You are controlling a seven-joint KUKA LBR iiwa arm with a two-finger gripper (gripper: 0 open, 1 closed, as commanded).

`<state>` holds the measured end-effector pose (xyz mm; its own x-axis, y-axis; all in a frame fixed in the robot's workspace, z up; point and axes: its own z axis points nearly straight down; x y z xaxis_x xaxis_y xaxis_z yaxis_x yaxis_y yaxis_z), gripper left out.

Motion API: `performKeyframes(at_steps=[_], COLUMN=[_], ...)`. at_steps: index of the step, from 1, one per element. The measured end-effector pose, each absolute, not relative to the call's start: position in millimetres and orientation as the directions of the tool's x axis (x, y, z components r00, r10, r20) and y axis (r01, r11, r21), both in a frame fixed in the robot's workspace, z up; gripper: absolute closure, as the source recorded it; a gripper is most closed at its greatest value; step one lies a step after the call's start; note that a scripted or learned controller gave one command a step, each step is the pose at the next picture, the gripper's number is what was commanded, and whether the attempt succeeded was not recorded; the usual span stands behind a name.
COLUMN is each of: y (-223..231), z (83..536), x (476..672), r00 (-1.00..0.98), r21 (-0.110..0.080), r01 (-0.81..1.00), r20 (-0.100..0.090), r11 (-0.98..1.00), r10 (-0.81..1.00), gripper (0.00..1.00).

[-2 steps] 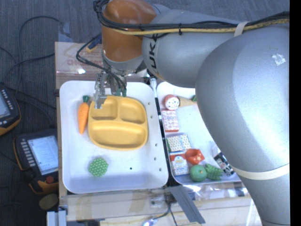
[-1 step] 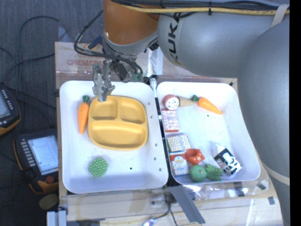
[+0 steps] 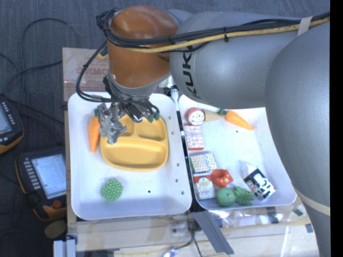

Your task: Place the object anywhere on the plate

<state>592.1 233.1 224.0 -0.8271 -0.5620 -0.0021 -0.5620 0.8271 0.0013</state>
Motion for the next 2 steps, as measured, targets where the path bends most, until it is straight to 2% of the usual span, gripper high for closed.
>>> performKeyframes(at_steps=[1, 2], y=[234, 147], z=[290, 358], x=[611.0, 598.9], r00=[-0.623, -0.539], r21=[0.0, -0.002], r01=[-0.783, -0.842], r20=[-0.006, -0.005], r11=[0.623, 0.539], r10=[-0.783, -0.842], gripper=[1.0, 1.0])
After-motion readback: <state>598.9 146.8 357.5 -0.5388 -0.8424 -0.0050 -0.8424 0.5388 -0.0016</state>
